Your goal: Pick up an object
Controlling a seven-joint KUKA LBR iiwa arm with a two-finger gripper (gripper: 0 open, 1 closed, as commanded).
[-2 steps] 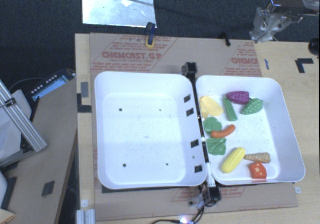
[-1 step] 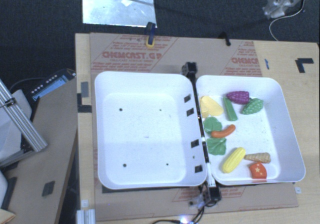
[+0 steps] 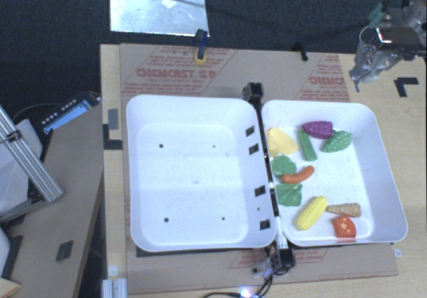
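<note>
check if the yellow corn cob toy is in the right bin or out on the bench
In. The yellow corn cob toy lies inside the right white bin, between a green leafy toy and a tan cone toy.

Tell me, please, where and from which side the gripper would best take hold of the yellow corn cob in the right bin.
Probably across the middle of the yellow corn cob, coming straight down. It lies flat and slanted, so the fingers should close across its narrow width. There is bare floor on both long sides, though the cone lies close on the right. The gripper hangs above the bench, outside the right bin.
</note>
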